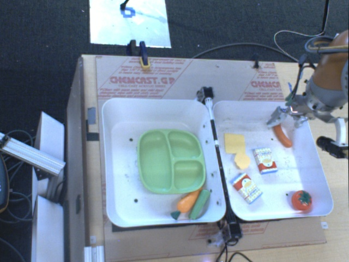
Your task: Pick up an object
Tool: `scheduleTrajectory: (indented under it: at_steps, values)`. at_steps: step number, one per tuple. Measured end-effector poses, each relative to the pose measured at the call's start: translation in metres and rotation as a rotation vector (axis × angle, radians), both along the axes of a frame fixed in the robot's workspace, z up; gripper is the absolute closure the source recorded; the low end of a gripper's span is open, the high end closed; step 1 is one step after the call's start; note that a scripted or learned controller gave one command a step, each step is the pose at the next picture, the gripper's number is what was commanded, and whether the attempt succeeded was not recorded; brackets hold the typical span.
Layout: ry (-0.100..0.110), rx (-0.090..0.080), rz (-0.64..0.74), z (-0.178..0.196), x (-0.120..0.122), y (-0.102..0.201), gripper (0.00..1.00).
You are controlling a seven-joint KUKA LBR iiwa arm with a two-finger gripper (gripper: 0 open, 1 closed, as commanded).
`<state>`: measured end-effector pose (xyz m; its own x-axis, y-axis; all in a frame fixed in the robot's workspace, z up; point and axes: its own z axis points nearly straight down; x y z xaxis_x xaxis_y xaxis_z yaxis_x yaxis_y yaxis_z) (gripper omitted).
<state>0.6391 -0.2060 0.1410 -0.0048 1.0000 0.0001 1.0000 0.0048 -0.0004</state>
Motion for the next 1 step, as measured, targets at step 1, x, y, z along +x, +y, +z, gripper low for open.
scheduleTrajectory:
  at_steps: [1]
  values:
    - [0.001, 0.003, 0.001, -0.0562, 0.0300, 0.0014, 0.00]
